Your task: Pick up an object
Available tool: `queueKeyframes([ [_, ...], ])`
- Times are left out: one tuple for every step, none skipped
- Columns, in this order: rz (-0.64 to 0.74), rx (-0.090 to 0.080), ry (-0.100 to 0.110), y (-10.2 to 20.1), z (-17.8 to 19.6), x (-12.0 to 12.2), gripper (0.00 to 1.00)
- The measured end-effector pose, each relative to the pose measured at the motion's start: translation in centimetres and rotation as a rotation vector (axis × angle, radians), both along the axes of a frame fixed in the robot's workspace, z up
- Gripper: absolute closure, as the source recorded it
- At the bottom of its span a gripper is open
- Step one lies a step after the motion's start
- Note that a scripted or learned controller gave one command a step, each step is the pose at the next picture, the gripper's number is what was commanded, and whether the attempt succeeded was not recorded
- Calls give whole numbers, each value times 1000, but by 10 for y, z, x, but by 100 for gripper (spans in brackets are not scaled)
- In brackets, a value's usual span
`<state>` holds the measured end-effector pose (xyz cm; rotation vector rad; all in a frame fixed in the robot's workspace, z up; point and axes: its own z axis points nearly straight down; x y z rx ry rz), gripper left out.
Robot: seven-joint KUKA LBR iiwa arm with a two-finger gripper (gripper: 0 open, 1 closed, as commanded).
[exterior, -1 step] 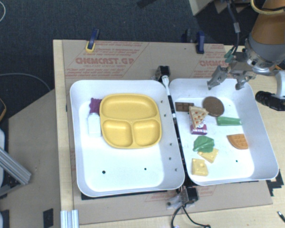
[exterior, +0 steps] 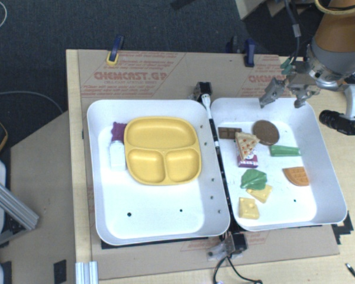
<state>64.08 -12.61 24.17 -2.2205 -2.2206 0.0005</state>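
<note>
Yellow plastic marks the left bin: a three-part tray lies in its upper half, with a small white bottle and a purple piece just beside its left edge; the right bin, in the right half of the frame, bears the small things.

Near its upper middle lies a brown round disc; to the left of that a dark brown bar; a cracker-like wedge sits between them, overlapping a purple-and-white packet; a green strip lies right of the wedge; an orange ridged piece lies lower right; a green leaf-shaped piece rests at the centre, touching a yellow wedge; a yellow cheese block sits near the lower edge.

The gripper hangs in the upper right of the frame, over the top rim of the right bin; its two fingers stand spread apart with nothing between them; it is above and slightly right of the brown disc, apart from every object; the grey arm with its orange band rises behind it toward the top right corner.
</note>
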Motion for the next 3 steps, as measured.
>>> queueKeyframes([
  [1, 1, 6, 1, -62, 5, 0],
  [-1, 1, 7, -5, -120, -2, 0],
  [0, 0, -4, -5, -154, 0, 0],
])
